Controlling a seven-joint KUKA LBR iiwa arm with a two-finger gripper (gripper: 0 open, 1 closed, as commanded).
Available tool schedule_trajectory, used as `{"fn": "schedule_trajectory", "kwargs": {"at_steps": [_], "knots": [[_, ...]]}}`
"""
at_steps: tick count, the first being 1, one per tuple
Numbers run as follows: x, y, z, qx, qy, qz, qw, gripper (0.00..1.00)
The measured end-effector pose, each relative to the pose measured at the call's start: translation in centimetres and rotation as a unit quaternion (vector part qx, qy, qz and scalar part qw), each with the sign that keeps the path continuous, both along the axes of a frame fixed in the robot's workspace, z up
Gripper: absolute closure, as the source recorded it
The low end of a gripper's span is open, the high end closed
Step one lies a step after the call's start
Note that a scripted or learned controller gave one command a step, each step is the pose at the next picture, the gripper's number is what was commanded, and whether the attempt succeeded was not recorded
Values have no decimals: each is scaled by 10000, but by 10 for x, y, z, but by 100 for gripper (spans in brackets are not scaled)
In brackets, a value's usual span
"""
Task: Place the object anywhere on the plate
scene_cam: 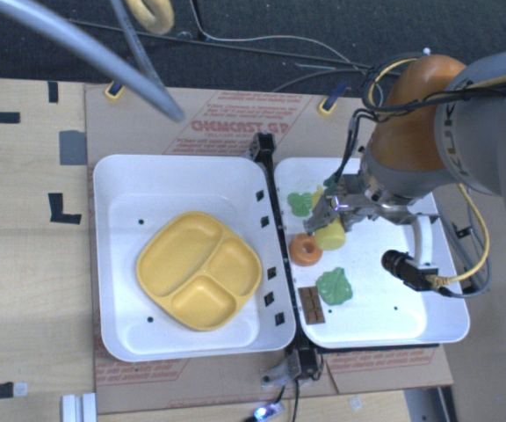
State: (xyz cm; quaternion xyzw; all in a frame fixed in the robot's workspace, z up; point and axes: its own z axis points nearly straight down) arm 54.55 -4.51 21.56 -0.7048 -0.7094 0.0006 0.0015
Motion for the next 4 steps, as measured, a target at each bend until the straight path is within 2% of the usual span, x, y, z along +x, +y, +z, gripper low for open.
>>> {"fn": "schedule_trajectory", "kwargs": {"at_steps": [1,2,3,4], "knots": [[-16,46,3,1,2,-2,10000,100],[-27,106,-3,0,4,3,10000,100],[-26,151,-3,-2,0,2,10000,100],[-43,199,0,-4,2,4,10000,100]]}}
